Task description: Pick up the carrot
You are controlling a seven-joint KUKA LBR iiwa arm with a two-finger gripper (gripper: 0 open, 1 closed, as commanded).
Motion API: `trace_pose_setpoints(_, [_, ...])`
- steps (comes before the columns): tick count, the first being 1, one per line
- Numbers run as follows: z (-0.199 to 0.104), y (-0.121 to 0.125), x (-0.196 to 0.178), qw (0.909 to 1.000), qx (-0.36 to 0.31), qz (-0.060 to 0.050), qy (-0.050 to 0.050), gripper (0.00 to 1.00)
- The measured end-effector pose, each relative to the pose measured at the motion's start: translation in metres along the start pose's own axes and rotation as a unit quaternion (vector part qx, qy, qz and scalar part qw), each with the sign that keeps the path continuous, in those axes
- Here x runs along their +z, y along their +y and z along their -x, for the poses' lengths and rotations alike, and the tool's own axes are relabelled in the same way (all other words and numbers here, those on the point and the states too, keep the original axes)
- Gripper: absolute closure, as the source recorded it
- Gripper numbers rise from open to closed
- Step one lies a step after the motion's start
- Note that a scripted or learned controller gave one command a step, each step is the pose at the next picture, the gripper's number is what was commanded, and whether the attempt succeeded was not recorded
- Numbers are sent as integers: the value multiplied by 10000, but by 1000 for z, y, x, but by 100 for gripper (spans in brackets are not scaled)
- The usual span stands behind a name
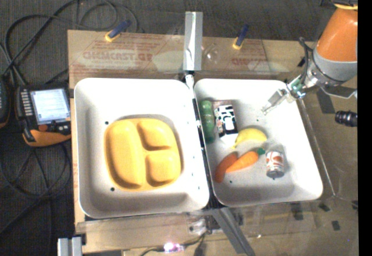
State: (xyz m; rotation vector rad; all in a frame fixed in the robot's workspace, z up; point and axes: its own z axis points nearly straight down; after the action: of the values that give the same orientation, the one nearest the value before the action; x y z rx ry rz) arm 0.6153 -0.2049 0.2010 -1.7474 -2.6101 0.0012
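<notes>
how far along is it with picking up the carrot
Done: nothing that shows. The carrot lies flat in the right bin, between the banana and the small can. In hand: the tool sits above the bin's far right part, apart from the carrot. Left: move to the carrot, descend, grasp and lift.

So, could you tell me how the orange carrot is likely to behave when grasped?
The tapered orange carrot looks rigid, probably plastic, so likely light. Its rounded body may roll or slip sideways. It lies against the yellow banana, which may shift too.
</notes>
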Motion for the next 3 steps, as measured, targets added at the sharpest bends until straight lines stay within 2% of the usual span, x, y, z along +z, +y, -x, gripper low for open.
trace_pose_setpoints(1, [-36,-59,81,9871,-1600,5,6,0])
trace_pose_setpoints(2, [-109,-60,110,9560,-2934,52,-73,0])
trace_pose_setpoints(3, [-111,-56,99,9558,-2939,102,-85,100])
